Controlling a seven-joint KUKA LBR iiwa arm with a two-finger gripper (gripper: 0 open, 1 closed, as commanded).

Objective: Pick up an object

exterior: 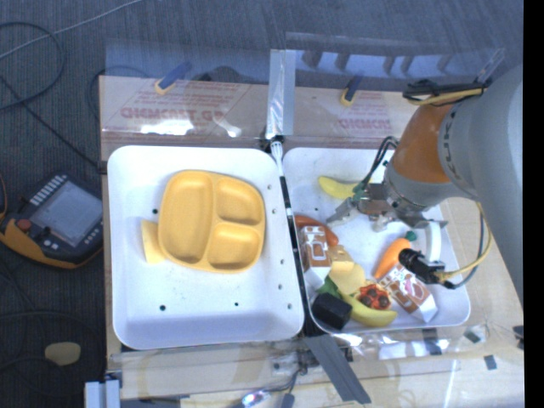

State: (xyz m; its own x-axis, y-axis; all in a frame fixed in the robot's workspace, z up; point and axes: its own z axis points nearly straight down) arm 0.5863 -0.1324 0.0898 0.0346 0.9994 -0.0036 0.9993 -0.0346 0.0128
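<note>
1. Front edge of the right bin (450, 313): a crowded heap. A black cup (331, 311), a banana (378, 316), a small box with red print (410, 291) and a pale yellow wedge (344, 274) all touch or overlap. Judged a poor pick, since closing there would likely catch two things at once.
2. Just behind the heap: a carrot (391, 257), orange, tapered and lying slantwise, with its thin end toward the box. It is the nearest loose object to the gripper and has bare floor on its left side.
3. Mid bin: the gripper (374, 209) is low over bare white floor. Its fingers look spread apart with nothing between them.
4. To do this step well, shift toward the carrot, turn the jaws across its narrow width, drop fully, then close.
5. Further back: a yellow curved piece (337, 187), lying alone, is a fair second choice.
6. Left bin (127, 313): holds a yellow divided plate (211, 219), well apart from the gripper.
</note>
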